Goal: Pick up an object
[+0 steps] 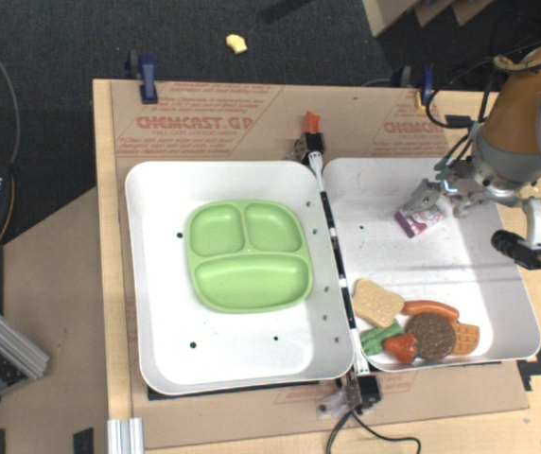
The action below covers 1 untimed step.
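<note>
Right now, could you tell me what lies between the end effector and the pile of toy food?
In the camera view, bare white bin floor separates the end effector, beside a small purple packet, from the toy food pile.

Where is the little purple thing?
The purple packet lies in the right bin, toward its far end, just left of the gripper and apart from the toy food pile nearer the camera.

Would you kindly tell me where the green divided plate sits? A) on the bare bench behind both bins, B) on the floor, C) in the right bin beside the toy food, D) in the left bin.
D: the green divided plate lies flat in the left bin, while the toy food is piled in the right bin.
</note>
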Available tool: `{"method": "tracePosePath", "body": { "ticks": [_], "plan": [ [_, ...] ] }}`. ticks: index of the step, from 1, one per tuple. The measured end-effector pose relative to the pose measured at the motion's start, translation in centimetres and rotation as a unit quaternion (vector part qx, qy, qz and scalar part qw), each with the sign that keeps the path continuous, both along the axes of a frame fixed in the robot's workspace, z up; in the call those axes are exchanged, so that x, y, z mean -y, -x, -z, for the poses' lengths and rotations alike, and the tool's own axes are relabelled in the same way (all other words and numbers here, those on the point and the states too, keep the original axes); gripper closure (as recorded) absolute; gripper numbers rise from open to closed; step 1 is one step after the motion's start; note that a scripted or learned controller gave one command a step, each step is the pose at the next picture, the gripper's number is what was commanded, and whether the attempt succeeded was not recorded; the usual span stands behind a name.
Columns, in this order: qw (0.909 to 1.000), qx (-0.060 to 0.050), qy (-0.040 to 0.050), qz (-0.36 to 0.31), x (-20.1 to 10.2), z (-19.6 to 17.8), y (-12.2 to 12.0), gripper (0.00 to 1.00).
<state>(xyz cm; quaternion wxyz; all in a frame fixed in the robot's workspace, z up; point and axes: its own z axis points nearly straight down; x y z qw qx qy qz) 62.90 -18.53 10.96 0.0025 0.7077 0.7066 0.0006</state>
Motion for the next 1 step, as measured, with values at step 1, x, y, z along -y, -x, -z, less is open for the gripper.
{"method": "tracePosePath", "body": {
  "ticks": [1],
  "plan": [
    [1.0, 0.004, 0.0035, -0.002, -4.26, 1.82, 0.12, 0.0]
  ]
}}
